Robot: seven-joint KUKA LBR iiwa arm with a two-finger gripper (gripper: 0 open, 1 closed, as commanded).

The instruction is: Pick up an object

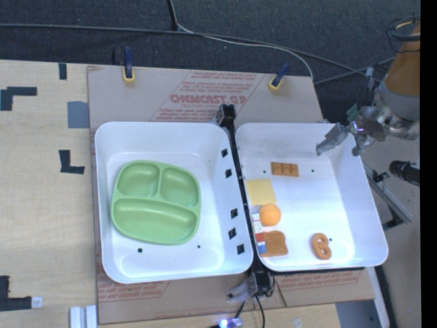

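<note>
Left of the orange ball point(270, 214), the yellow square point(260, 190) lies flat by the right bin's point(355, 203) divider wall; a brown wafer point(285, 169) sits above the ball, its long axis across the bin. Up and right of the ball, the end effector point(339, 140) hovers released, grasping nothing.

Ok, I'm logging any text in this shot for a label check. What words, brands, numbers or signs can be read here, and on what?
"CHEMCAST GP": red print on the brown board under the bins, roughly legible; this reading is my best guess.
Smaller red lines above and below it on the board: too blurred to read.
Green tray, food items and both bins: no text that I can make out.
</note>
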